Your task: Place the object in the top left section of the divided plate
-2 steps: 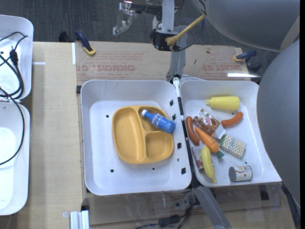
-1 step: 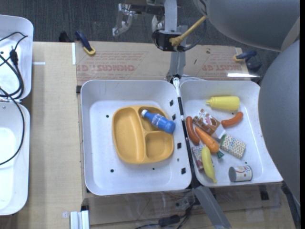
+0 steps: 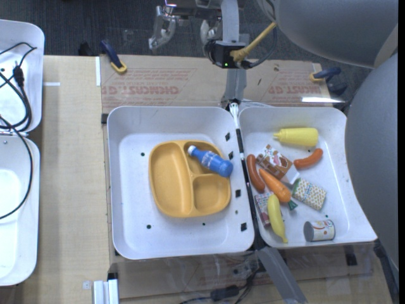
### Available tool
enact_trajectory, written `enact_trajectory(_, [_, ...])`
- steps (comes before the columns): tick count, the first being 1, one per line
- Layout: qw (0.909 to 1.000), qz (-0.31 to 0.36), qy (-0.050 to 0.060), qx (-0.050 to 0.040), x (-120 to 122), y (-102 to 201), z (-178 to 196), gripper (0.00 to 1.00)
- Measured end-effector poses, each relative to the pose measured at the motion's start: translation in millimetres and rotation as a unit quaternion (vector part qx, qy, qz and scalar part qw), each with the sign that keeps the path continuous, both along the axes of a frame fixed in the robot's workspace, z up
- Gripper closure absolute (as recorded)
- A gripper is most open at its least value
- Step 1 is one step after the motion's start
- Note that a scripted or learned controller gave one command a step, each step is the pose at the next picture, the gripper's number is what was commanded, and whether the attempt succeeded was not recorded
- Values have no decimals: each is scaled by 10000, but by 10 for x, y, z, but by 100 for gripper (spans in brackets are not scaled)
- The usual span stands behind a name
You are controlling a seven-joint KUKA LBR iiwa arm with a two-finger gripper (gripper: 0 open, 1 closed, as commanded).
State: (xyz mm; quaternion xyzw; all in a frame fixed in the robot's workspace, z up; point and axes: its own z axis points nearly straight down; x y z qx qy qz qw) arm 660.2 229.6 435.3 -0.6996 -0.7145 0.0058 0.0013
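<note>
1. Lighting: bright, even, from overhead; colours read cleanly.
2. Glare: the white bins (image 3: 120,189) are near blown-out along their rims, as are the white trays (image 3: 19,233) at the bench's left edge.
3. Shadows: soft and short, under the yellow plate (image 3: 174,192).
4. Focus: bin contents sharp; the grey arm (image 3: 354,18) at upper right is blurred.

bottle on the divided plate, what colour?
Blue body with a white cap; the bottle lies on the yellow plate. Clearest in the camera view.
</note>
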Motion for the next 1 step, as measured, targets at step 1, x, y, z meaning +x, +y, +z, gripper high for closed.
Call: enact_trajectory(1, [9999,150,-3,3,1,-52,6,0])
